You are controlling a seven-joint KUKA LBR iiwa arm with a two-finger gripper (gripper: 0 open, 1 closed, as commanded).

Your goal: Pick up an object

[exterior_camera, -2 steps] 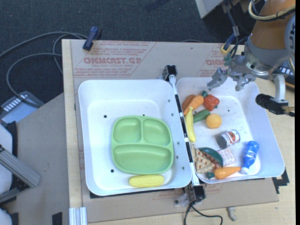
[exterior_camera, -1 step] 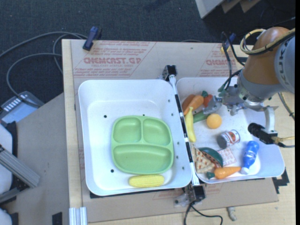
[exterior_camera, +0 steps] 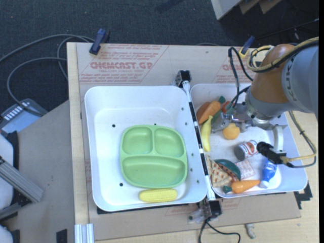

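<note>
Left bin (exterior_camera: 101, 135): a green divided plate (exterior_camera: 153, 156) at centre, a yellow corn cob (exterior_camera: 158, 195) just beside its near edge. Right bin (exterior_camera: 298, 178): a banana (exterior_camera: 206, 133) along the left wall, an orange ball (exterior_camera: 231, 131), a small can (exterior_camera: 247, 149) and a carrot (exterior_camera: 245, 186). The gripper (exterior_camera: 229, 119) hangs low, just above the orange ball; whether it is wide or narrow cannot be told.

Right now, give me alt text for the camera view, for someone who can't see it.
A grey arm with an orange band reaches from the right over the right bin, its tool above toy food: a banana, an orange ball, a carrot. The left bin holds a green divided plate and a corn cob.
</note>
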